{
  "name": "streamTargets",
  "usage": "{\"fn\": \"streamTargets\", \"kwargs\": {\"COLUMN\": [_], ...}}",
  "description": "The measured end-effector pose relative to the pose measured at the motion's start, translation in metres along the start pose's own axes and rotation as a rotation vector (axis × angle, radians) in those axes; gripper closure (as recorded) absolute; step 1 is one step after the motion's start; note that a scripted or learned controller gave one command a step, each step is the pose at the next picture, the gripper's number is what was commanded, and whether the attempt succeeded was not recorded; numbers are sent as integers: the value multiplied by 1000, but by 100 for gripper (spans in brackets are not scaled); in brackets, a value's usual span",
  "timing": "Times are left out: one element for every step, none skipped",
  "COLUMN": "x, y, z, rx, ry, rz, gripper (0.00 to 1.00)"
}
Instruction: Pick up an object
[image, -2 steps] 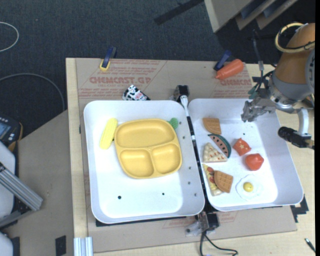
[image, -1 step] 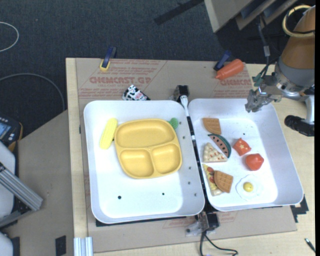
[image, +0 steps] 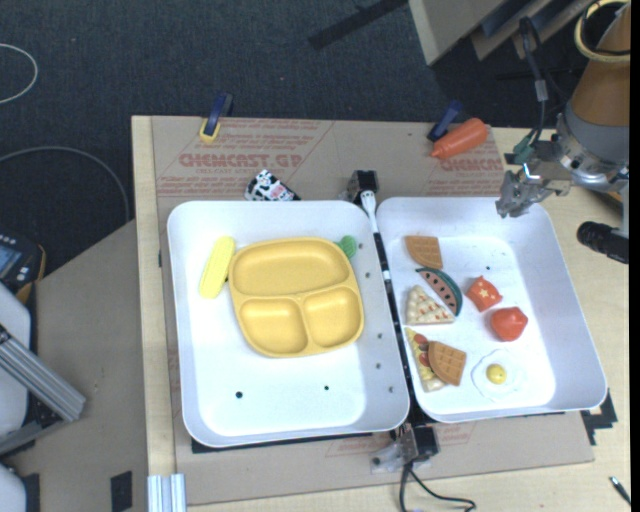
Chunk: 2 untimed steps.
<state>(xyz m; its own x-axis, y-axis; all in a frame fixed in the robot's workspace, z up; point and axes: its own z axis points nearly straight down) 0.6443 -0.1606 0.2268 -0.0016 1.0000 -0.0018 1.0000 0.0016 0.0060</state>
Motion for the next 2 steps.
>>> {"fn": "streamTargets", "kwargs": {"x": [45,98], "y": [-16,-19], "z": [-1,9], "rx": [9,10], "ry": [4,5], "rz": [-3,-4], "gripper": [100,100]}}
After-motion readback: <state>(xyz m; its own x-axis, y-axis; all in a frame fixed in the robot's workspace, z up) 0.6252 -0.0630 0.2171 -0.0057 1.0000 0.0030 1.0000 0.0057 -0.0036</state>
